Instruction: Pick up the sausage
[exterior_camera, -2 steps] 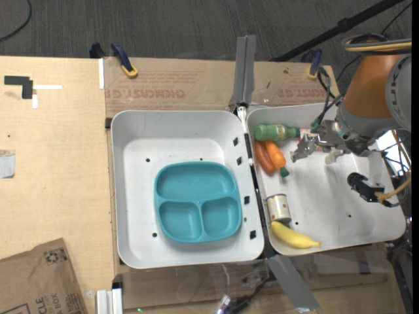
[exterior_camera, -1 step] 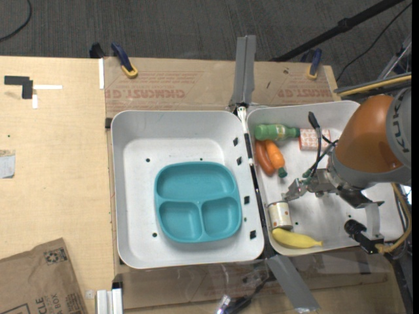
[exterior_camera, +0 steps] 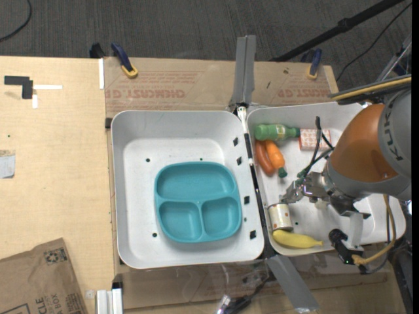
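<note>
The sausage (exterior_camera: 264, 156) lies in the right bin (exterior_camera: 288, 120), hard against its left wall, a reddish-brown piece whose long axis runs from upper left to lower right, slanting away from the divider as it comes toward the near edge. A carrot (exterior_camera: 275, 157) lies just beside it on the right, roughly parallel, with its dark green end pointing to the near side. Above both, a green bottle (exterior_camera: 275, 133) lies on its side across the bin, its long axis running left to right, and a small red-and-white packet (exterior_camera: 313, 139) sits just right of it. Nearer the front of the same bin are a small can (exterior_camera: 281, 216) on its side and a banana (exterior_camera: 296, 241) along the front wall. The grey arm (exterior_camera: 366, 156) with its orange band reaches in from the right over this bin, and the hand (exterior_camera: 302, 190) hovers between the carrot and the can, apart from the sausage; whether it is spread or closed I cannot tell. The left bin (exterior_camera: 131, 175) holds a teal divided plate (exterior_camera: 196, 201). Both bins rest on a light wooden bench (exterior_camera: 52, 175) with a cardboard sheet (exterior_camera: 177, 87) clamped at the back, a cardboard box corner (exterior_camera: 39, 283) at the front left, and dark grey carpet (exterior_camera: 163, 12) beyond.
</note>
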### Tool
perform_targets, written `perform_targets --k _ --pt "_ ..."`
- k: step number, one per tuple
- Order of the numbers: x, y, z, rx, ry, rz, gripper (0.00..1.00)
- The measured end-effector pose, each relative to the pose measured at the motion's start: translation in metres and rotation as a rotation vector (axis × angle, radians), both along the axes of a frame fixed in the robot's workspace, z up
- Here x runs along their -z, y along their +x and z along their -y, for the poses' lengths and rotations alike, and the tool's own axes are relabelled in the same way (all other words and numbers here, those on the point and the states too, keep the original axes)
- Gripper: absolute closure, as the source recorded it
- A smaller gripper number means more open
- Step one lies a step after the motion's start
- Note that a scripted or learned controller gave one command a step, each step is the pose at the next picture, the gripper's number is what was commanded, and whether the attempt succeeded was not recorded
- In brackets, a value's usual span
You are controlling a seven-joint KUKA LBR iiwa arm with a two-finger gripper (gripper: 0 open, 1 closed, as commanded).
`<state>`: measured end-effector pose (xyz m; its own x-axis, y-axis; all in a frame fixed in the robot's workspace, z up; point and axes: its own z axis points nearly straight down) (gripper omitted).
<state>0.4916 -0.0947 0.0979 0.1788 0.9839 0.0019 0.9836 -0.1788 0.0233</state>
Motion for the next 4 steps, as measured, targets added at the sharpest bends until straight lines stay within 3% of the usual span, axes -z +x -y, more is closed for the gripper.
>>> perform_targets --k 1,2,3,4 --pt "0.000 -0.002 -0.001 0.252 0.009 0.001 0.00" --pt "-0.004 -0.003 0.031 0.241 0.017 0.000 0.00" --pt "-0.003 -0.003 0.015 0.801 0.023 0.007 0.00" --pt "-0.010 0.083 0.058 0.933 0.030 0.006 0.00"
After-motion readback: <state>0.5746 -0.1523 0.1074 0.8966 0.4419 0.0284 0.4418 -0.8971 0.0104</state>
